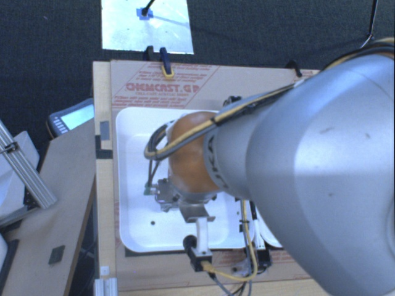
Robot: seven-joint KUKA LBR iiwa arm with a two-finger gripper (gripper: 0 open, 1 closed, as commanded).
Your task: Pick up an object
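Camera view: board (162, 86) reads "CHEMCAST"; arm (296, 159) over bin (133, 165).

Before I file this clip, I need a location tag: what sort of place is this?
Probably a robotics lab or test cell. A grey arm with an orange band reaches over a white bin on a board-covered bench, beside aluminium framing.

The arm (321, 165) has a smooth grey shell with a soft metallic sheen, and its orange band (188, 150) looks glossy. The white bin (133, 165) is smooth, slightly shiny plastic, set on a matt brown cardboard sheet (197, 82) with red print. Behind lie dark, rough cloth (259, 17) and a dull grey metal plate (145, 17).
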